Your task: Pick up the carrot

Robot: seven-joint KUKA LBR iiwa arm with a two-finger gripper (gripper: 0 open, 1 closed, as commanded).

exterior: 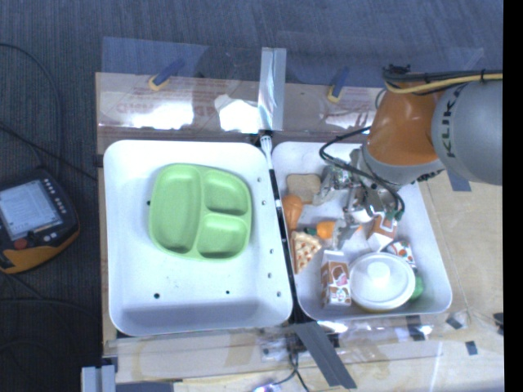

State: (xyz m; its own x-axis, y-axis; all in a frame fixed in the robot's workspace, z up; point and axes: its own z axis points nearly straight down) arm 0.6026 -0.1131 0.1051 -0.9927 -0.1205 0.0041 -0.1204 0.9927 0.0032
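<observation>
Camera view shows the gripper (357, 207) low in the right bin (437, 256), its opening impossible to tell. Just left lies the carrot (292, 211); centre over it before closing.

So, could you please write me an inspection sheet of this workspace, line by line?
Surface: bench bearing two white bins; left bin, right bin.
Job's things: carrot at the right bin's left wall, apart from the gripper.
Clutter: green divided plate in left bin; in right bin a waffle, small carton, white bowl.
Grippers: gripper low over the right bin; finger state unclear.
Cables: black cable looping at the wrist.
Surroundings: handheld pendant on dark carpet, left.
</observation>
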